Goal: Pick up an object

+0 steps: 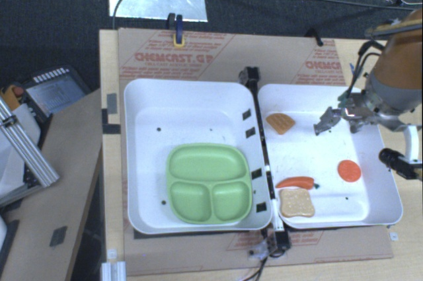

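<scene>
- Camera view: the grey arm with its orange band reaches in from the right, its two-finger gripper (pixel 328 121) hovering over the right shallow white bin (pixel 380 170).
- Gripper state: cannot tell.
- Right bin holds a tan bread-like piece (pixel 281 122) near its top left, a round orange-red slice (pixel 349 170), a red sausage-shaped toy (pixel 295 182) and a beige toast slice (pixel 297 203) just below it.
- Left white bin (pixel 142 141) holds a green three-compartment plastic tray (pixel 209 182).
</scene>
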You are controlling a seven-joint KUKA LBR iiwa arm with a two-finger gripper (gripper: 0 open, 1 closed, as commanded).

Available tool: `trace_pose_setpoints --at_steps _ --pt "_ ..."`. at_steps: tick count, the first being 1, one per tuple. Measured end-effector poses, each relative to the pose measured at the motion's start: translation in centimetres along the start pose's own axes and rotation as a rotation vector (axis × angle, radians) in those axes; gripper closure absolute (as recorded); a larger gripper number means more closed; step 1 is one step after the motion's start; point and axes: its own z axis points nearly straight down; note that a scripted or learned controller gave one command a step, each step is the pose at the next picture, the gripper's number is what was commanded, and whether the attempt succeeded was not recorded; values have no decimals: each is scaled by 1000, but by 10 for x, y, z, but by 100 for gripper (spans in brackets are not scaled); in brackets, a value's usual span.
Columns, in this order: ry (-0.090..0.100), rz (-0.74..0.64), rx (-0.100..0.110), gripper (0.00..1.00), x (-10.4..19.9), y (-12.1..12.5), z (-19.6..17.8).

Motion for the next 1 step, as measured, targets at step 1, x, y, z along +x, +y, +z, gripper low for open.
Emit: trace_pose_setpoints --at_steps 1 --pt "0 2 2 0 -8 6 49"
